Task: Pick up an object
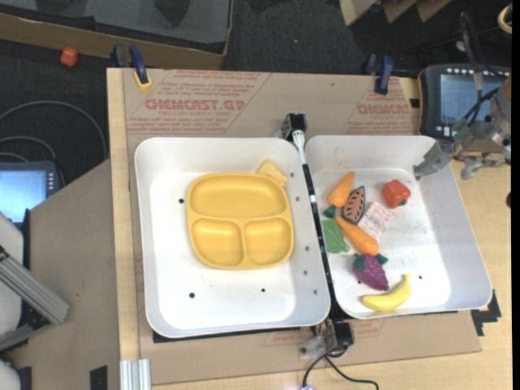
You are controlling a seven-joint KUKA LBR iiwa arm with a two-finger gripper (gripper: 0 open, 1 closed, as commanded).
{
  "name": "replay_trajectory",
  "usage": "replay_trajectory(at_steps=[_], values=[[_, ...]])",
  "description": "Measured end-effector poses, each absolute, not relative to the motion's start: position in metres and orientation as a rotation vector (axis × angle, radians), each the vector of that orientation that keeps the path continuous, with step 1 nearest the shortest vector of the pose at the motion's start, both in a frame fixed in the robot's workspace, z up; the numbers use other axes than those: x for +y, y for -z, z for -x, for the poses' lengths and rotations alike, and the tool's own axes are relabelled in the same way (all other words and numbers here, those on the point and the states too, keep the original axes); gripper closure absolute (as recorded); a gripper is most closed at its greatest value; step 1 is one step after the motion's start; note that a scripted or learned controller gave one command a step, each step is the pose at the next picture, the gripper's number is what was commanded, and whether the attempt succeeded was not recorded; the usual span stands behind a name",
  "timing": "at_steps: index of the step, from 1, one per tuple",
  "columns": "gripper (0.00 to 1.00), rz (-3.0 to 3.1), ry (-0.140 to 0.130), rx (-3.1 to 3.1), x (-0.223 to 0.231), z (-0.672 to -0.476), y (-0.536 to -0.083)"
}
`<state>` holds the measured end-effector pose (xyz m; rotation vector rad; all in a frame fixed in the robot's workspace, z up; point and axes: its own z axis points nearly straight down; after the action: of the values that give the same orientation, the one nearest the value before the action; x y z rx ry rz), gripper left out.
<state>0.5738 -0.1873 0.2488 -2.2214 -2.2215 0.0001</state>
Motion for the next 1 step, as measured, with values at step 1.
replay_trajectory(at_steps=[1], values=[[0.00, 2.222, 0.008, -2.219, -0.1597, -0.5632, -0.0810]])
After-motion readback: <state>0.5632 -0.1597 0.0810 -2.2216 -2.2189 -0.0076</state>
